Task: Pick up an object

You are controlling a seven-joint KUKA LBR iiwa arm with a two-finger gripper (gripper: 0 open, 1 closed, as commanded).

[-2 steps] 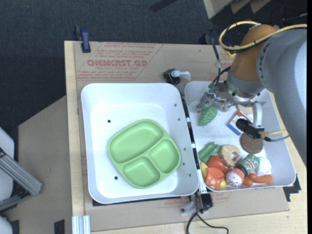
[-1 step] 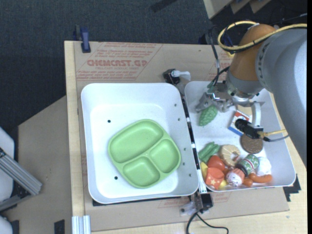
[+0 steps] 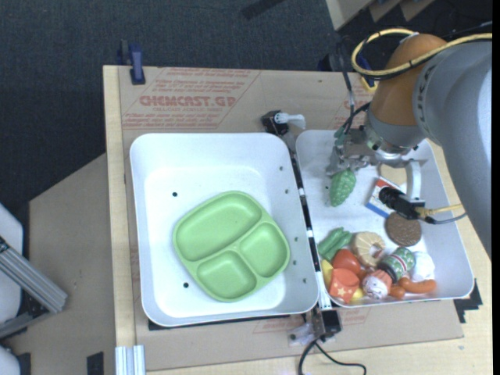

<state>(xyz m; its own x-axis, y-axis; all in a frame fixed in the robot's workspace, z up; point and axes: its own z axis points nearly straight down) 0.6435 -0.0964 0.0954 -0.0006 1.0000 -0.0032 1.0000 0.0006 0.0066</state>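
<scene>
Just below the hand (image 3: pixel 344 165), a bumpy green oval pickle (image 3: pixel 341 187).

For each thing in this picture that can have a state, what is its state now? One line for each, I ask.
hand: low in the right bin, fingers around the top of the green leafy toy.
green leafy toy: hangs upright between the fingers.
green divided plate: lies flat in the left bin, its compartments bare.
pile of toy food: heaped in the near part of the right bin.
</scene>
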